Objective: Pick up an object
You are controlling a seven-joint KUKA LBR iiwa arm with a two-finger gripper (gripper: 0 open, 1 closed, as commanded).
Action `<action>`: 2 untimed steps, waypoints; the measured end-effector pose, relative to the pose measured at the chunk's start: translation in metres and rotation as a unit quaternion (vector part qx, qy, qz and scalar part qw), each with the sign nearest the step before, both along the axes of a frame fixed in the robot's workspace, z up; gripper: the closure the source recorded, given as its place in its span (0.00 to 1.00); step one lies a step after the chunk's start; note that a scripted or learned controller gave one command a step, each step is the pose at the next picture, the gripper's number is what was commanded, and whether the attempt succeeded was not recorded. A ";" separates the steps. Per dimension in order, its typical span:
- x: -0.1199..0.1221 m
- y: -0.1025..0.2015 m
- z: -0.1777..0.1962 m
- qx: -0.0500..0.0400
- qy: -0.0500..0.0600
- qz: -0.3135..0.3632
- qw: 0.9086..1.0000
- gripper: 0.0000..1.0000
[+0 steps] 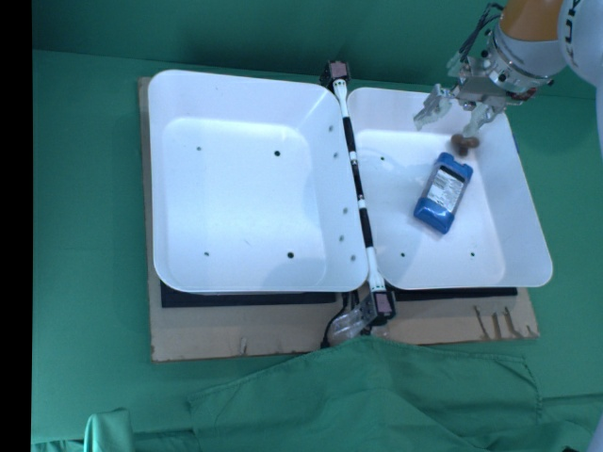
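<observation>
1. Two shallow white bins are seen side by side on a cardboard sheet (236, 339) laid over a green cloth (85, 205).
2. The left bin (165, 158) and the right bin (513, 243) are parted by a thin black-and-white rod (358, 191) that runs along their shared edge, with a dark fitting at each end.
3. The arm (542, 12) is seen reaching in from the upper right corner, its orange band above the grey wrist.
4. The gripper (457, 109) is held over the far right part of the right bin, with its fingers spread apart and nothing seen between them.
5. A small brown object (463, 143) is found on the floor of the right bin, just below the gripper's right-hand finger; whether the finger touches it cannot be told.
6. A blue packet (444, 193) with a pale label is found lying flat in the right bin, tilted, just beside the brown object on its near side.
7. A rumpled fold of green fabric (377, 394) is draped over the near edge of the cardboard.
</observation>
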State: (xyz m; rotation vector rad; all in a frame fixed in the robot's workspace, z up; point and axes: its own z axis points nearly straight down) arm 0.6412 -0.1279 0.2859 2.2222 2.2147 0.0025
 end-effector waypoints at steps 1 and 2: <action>-0.052 0.006 -0.075 0.000 0.002 -0.001 1.000 0.00; -0.090 0.000 -0.088 -0.004 -0.011 0.000 1.000 0.00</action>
